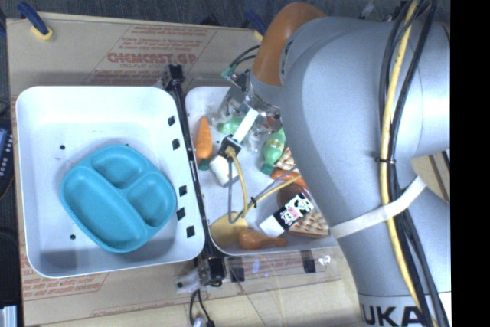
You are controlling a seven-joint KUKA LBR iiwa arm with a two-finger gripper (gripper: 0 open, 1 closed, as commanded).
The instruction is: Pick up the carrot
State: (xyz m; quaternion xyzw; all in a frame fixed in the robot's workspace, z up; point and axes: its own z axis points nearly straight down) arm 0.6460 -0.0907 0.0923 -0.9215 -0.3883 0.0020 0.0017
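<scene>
Lying just beside the claw (239, 112), whose opening cannot be told, is the carrot (204, 140).

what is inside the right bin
The right bin holds an orange carrot by its left wall, a green item, a waffle and a black-and-white spotted block nearer the front. The grey arm covers the bin's right side, so anything there is hidden.

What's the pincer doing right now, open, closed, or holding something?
Pincer: cannot be told. It hangs low over the right bin; the carrot lies in that bin close by.
</scene>
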